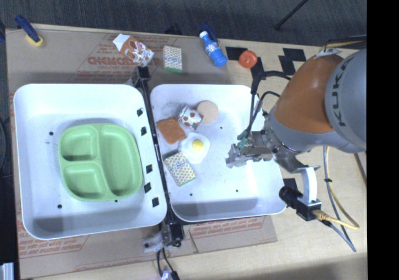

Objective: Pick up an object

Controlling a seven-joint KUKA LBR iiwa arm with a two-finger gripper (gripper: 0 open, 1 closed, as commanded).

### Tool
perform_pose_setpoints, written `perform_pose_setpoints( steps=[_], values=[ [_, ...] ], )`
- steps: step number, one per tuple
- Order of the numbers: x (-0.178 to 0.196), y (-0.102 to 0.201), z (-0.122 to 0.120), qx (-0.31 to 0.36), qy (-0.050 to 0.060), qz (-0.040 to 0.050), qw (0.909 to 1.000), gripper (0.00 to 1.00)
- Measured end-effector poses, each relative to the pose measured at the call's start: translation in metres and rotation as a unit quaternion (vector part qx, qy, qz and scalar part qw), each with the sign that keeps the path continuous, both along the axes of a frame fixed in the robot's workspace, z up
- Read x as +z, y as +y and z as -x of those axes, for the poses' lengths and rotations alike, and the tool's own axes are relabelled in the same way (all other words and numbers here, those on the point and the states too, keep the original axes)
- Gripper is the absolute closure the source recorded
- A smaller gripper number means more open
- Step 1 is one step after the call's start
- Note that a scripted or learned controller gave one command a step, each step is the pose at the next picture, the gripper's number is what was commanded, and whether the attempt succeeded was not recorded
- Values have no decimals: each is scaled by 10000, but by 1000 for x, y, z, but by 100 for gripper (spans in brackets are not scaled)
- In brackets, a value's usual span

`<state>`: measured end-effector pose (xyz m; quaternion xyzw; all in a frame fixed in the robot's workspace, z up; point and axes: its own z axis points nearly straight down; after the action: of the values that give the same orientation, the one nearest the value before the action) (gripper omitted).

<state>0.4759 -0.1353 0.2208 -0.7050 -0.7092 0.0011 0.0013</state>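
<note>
Five food items (187,138) cluster by right bin's (249,201) left edge; gripper (240,153) low mid-bin, finger state indiscernible.

You can't read the end effector (235,155): its fingers are a small grey blur over the right bin (215,207), so their stance is unclear. The arm (318,107) covers that bin's right wall and runs off the right edge. The small cup (190,118) overlaps the brown round thing (208,111); you can't tell if they touch. Print on the packet (179,168) is too small to read. The blue clip (28,29) sits partly off the bench (81,63) at upper left. Cables at bottom centre are cut off.
</note>
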Motion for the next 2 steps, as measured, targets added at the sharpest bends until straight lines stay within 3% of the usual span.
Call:
perform_pose_setpoints(
  steps=[1, 2],
  values=[
    [21, -28, 0, -10, -10, 1, 10000, 100],
    [15, -27, 0, -4, 4, -5, 10000, 100]
  ],
)
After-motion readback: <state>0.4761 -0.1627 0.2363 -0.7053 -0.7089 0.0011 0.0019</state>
